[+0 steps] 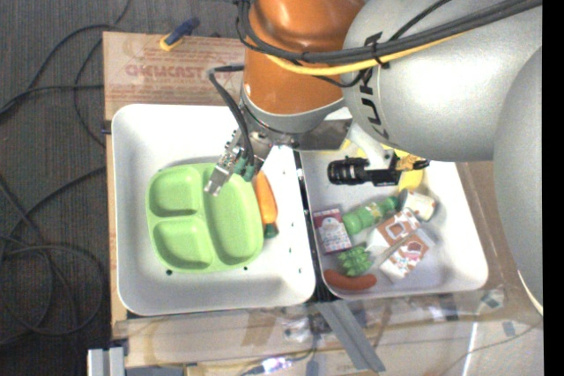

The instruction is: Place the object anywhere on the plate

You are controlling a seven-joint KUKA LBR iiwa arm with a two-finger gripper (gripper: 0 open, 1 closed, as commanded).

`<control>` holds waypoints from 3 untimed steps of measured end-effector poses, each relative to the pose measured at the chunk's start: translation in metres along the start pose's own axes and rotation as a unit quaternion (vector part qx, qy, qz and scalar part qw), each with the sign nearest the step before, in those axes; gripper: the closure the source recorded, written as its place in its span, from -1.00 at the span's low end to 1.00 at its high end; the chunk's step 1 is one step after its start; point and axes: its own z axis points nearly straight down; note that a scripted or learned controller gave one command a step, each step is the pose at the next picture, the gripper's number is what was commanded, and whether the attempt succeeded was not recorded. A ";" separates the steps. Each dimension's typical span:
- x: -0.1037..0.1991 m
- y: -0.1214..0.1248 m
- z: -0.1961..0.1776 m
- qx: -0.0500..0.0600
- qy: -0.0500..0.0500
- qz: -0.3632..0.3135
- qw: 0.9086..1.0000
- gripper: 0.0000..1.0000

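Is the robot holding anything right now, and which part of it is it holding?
It cannot be told. The gripper hangs over the green plate, beside the toy carrot, with nothing visibly between its fingers.

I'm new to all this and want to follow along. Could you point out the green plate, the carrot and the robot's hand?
green plate (181, 220): camera view, on the ridge between its compartments.
carrot (266, 200): camera view, on its orange body.
hand (220, 174): camera view, at its fingertips over the plate.
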 end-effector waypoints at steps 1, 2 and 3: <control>-0.033 0.021 -0.035 0.001 -0.003 -0.079 0.997 1.00; -0.043 -0.014 0.109 0.002 -0.001 -0.096 0.995 1.00; -0.042 -0.013 0.109 0.001 -0.001 -0.096 0.995 -1.00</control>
